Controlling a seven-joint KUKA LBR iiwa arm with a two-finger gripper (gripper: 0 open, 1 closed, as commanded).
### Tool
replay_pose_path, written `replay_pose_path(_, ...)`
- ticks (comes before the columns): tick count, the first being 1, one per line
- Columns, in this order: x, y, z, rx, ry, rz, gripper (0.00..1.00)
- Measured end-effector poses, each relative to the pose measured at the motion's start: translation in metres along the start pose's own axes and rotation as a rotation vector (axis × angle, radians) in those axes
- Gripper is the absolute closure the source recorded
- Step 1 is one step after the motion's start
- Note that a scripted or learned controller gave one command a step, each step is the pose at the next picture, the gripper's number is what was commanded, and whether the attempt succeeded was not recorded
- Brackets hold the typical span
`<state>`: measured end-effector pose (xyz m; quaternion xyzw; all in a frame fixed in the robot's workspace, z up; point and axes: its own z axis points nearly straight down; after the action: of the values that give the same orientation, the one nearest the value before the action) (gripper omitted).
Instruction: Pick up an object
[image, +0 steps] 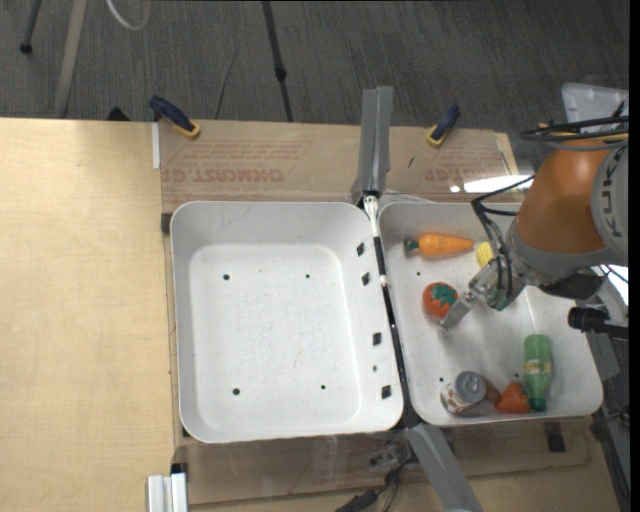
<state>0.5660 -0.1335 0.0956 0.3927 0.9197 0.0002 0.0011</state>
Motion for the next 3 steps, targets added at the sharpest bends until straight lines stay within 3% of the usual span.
replay_pose_path(1, 0.076, -0.05, 0.004, 0.003, 0.004, 0.049, 0.0)
replay_pose_path(2, 0.03, 0.021, -0.015, 0.002, 0.001, 0.238, 0.0)
replay_pose_path(3, -0.03, 0.068, 0.007, 0.012, 0.009, 0.224, 0.0)
